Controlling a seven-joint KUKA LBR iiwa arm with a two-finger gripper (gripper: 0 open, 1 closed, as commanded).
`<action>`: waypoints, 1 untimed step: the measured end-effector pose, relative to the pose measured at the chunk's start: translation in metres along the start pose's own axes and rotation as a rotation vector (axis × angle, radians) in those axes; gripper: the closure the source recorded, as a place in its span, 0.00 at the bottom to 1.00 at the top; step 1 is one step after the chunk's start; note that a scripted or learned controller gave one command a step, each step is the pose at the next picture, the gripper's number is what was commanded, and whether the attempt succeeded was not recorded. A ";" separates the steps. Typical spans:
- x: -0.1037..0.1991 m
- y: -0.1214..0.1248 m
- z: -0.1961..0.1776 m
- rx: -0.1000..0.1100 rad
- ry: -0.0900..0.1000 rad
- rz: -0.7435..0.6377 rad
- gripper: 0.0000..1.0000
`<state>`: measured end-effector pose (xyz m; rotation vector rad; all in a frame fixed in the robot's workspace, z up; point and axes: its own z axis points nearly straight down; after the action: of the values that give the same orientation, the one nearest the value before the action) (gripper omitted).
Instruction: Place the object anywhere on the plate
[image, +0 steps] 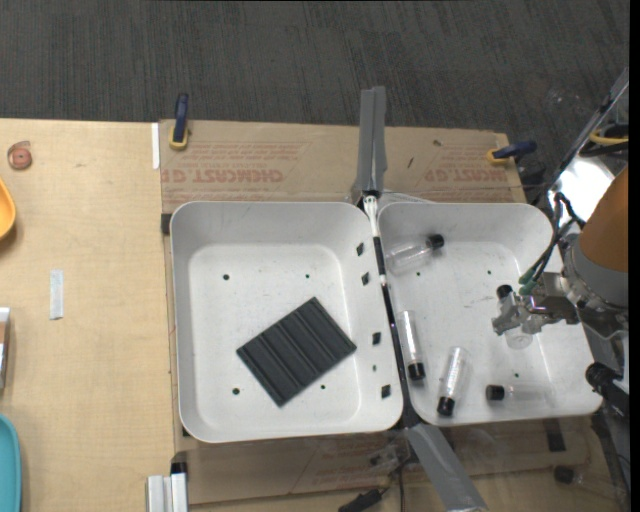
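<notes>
we see our gripper (512, 325) low in the right bin (470, 215), grip state unclear, a clear vial (451, 379) lying near its left.

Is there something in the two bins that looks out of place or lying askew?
Nothing looks damaged or spilled. The dark ribbed plate lies turned at an angle to the walls of the left bin. In the right bin, several clear vials with black caps lie on their sides, scattered and pointing different ways.
</notes>
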<state>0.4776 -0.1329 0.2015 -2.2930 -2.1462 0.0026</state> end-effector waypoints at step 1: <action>0.085 0.039 -0.083 0.001 -0.002 0.062 1.00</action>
<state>0.5228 -0.0505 0.2846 -2.3584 -2.0746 0.0064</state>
